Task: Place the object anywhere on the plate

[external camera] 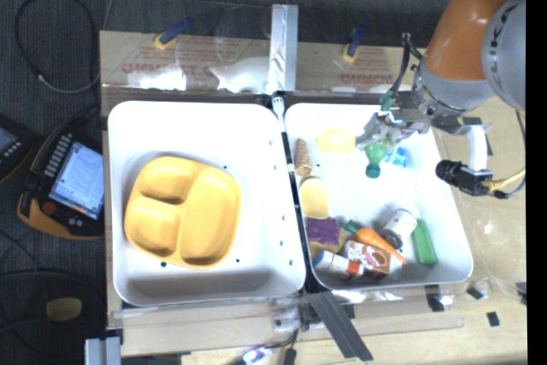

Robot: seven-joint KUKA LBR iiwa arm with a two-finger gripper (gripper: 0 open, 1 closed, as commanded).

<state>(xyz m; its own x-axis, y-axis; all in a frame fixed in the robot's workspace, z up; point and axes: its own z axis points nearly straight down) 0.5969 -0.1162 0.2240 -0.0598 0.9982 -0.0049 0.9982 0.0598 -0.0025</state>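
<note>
A yellow divided plate [182, 209] lies in the left white bin [128, 120]. My gripper [376, 141] hangs over the upper part of the right bin [453, 209], reaching in from the right. A small green bottle-shaped object [373, 160] hangs from its tips, and the fingers look shut on the object's top. The object points down, above the bin floor and well to the right of the plate.
The right bin also holds a pale yellow piece [335, 141], a cone [302, 156], a purple block [322, 229], a carrot [376, 239], a green cylinder [425, 242], a small can [399, 225] and a red-and-white carton [363, 259]. A divider wall [289, 184] separates the bins.
</note>
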